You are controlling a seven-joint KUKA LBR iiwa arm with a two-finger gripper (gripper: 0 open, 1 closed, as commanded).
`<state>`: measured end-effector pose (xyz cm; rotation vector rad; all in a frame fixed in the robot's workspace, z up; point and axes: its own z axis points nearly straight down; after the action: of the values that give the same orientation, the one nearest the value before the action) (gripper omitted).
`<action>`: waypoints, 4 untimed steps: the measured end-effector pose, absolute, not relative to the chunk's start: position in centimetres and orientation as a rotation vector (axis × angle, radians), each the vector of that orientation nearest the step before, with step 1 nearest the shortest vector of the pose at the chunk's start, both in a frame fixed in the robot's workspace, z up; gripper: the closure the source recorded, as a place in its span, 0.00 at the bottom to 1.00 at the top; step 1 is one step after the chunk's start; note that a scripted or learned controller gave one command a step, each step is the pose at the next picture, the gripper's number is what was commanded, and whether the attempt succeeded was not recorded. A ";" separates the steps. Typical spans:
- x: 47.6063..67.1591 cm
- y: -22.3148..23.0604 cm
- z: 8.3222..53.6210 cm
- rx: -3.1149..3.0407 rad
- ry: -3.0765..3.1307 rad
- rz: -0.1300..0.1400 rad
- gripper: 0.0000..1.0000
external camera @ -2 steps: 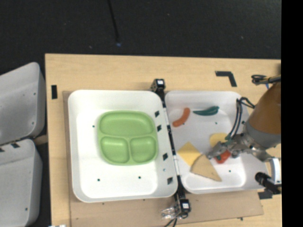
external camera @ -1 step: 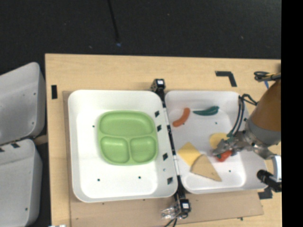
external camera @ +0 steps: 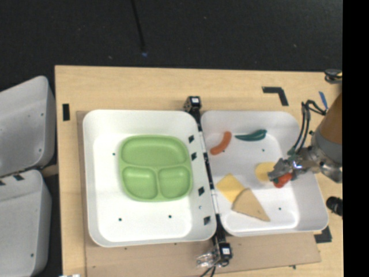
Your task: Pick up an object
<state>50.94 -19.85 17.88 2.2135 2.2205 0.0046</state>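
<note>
Gripper low at the frame's right, jaws closed around a small red plastic piece beside the round yellow piece; a straight, slow lift should keep it.

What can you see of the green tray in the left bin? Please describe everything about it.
The green tray is light green, matte, and looks like plastic. It is a rounded rectangle with three compartments: a wide one across the far side and two smaller ones side by side on the near side. It lies flat, face up, near the middle of the left bin, resting on the bin's white floor. Nothing lies in its compartments, and nothing else touches it.
</note>
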 end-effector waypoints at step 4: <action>57.0 -6.1 22.0 2.214 2.229 0.003 1.00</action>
<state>56.98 -6.07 21.96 2.2137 2.2286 0.0027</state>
